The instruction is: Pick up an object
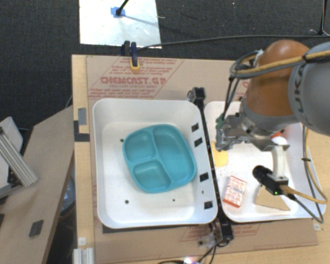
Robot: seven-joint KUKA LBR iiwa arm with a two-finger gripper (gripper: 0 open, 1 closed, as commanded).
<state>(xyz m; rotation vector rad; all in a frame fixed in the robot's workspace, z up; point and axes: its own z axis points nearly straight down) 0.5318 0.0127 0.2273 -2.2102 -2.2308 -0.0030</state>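
Gripper [222, 138] hangs over the right bin's [245, 162] left edge. Yellow piece [221, 159] lies just below it in frame, nearest target. Grip state cannot be told.

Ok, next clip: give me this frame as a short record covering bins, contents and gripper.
left bin: teal three-compartment plate, lying flat
right bin: yellow piece, red-and-white packet, tan wedge
gripper: over the right bin's left side, just above the yellow piece
grasp: cannot tell
arm: reaches in from the view's right
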